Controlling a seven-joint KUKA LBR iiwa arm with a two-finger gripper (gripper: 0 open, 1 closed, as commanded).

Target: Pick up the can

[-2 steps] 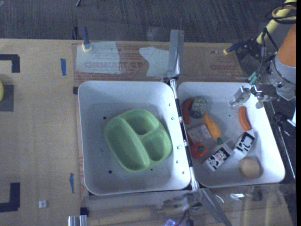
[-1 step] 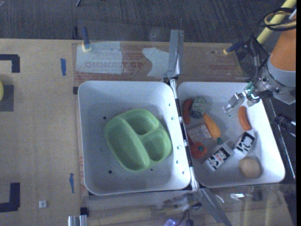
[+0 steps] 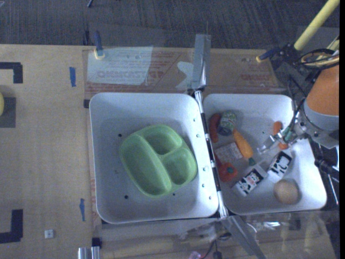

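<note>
— How many shallow white plastic bins do I have on my wooden counter [image 3: 43, 161]?

— Two: the left bin [image 3: 102, 198] and the right bin [image 3: 318, 198].

— And inside them?

— One green divided plastic tray [image 3: 158, 159] on the left. On the right, two black-and-white cartons [image 3: 250, 181] [image 3: 280, 163], one round beige ball [image 3: 286, 191], one orange carrot-shaped toy [image 3: 242, 143] and one dark can [image 3: 227, 122].

Left bin [image 3: 102, 144]: green divided plate [image 3: 158, 159], frame centre.
Right bin [image 3: 312, 198]: orange carrot [image 3: 242, 144], two cow-print cartons [image 3: 249, 181], tan ball [image 3: 286, 191] lower right.
</note>
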